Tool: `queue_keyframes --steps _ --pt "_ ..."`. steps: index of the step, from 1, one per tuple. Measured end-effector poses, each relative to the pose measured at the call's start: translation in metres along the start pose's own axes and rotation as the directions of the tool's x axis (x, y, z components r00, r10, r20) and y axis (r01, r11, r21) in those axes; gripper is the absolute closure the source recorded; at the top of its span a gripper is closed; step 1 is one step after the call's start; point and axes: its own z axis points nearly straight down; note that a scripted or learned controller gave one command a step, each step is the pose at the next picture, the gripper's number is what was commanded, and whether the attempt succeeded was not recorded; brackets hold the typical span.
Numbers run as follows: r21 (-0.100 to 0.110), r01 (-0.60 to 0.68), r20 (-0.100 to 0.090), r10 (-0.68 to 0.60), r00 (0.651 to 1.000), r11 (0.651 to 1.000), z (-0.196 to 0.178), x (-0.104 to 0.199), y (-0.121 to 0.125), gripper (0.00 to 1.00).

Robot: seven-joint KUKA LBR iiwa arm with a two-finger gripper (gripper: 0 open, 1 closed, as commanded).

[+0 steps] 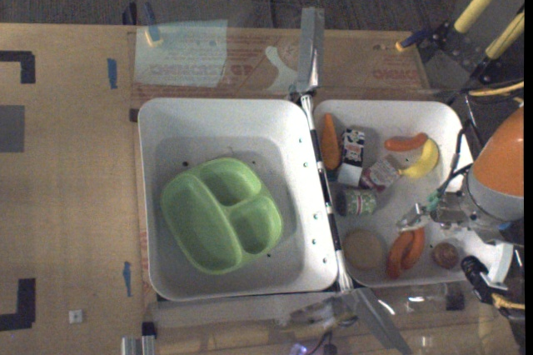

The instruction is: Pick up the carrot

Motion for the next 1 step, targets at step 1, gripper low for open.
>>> queue_keyframes --steps 1 --pt "0.003 -0.004 0.001 0.004 1.0 1.0 -0.0077 -0.0017 -0.0008 1.0"
